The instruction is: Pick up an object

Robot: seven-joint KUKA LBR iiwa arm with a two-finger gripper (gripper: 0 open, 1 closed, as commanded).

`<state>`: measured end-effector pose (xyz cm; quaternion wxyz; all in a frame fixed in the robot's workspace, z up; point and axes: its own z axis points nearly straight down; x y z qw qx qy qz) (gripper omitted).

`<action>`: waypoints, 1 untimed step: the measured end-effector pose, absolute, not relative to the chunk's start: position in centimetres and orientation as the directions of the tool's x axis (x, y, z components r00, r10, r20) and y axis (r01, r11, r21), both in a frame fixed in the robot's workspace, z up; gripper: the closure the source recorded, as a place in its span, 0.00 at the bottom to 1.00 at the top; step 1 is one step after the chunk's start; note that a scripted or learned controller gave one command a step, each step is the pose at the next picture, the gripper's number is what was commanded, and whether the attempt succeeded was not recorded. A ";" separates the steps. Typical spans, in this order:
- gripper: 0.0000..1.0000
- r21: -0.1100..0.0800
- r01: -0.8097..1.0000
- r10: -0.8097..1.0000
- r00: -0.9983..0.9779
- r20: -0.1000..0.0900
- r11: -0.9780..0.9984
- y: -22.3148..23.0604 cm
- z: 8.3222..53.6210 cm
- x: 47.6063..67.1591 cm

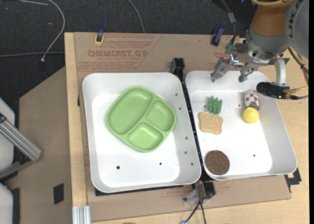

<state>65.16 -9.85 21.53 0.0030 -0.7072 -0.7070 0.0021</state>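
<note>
Left white bin holding green sectioned plate, right white bin with toast, brown disc, green piece, yellow ball, gripper spread open, empty, above far rim, cardboard bench.

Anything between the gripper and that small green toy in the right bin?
Nothing visible. The gripper hangs open over the far end of the right bin, and the green toy lies just nearer the camera, bare white floor between them.

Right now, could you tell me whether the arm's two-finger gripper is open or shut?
Open: the two-finger gripper hangs above the right white bin, fingers spread apart, nothing between them.
</note>
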 end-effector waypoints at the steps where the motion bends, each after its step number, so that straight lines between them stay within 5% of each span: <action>1: 0.00 -0.008 1.000 1.000 0.001 0.002 -0.001 -10.0 15.6 64.2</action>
